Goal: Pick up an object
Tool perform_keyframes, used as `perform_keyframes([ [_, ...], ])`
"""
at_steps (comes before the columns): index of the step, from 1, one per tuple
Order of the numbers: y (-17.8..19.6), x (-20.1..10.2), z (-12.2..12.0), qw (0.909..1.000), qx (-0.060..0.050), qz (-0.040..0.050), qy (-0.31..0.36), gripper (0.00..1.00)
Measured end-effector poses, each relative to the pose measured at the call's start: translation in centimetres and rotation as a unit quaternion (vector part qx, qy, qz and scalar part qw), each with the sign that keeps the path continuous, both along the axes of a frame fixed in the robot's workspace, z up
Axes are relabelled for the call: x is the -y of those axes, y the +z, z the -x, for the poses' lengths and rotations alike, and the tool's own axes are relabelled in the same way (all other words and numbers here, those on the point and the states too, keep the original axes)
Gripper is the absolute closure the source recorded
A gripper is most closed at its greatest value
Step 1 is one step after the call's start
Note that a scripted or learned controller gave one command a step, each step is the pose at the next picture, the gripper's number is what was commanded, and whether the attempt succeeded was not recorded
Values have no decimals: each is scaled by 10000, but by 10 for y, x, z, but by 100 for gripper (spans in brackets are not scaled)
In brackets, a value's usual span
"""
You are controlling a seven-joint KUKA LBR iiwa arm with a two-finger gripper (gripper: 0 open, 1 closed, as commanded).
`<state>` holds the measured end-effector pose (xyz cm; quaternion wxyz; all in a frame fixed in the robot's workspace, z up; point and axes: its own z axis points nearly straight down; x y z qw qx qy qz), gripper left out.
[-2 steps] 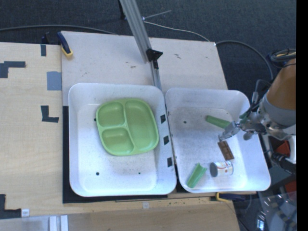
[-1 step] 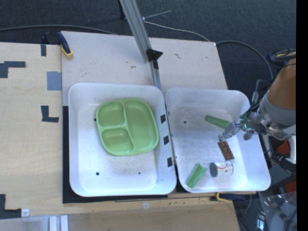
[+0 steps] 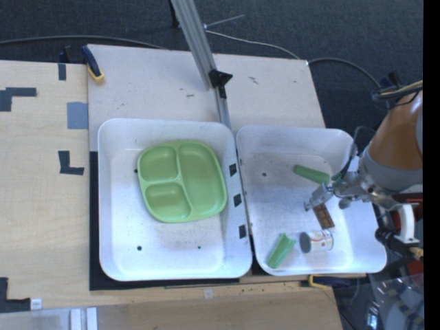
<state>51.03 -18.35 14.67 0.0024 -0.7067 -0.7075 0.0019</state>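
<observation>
Brown bar lying in right bin (near a green stick), gripper hovering just above, grip unclear.

From my station the light is bright and even from above. The white bins wash out slightly; shadows beneath objects are faint. The picture is soft and grainy overall, small items lacking crisp edges.
</observation>
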Motion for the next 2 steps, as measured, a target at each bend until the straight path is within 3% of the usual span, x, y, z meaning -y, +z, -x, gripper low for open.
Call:
perform_keyframes([
  [1, -53, -1, 1, 10000, 14, 7, 1, 0],
  [2, -41, -2, 1, 10000, 12, -5, 7, 100],
])
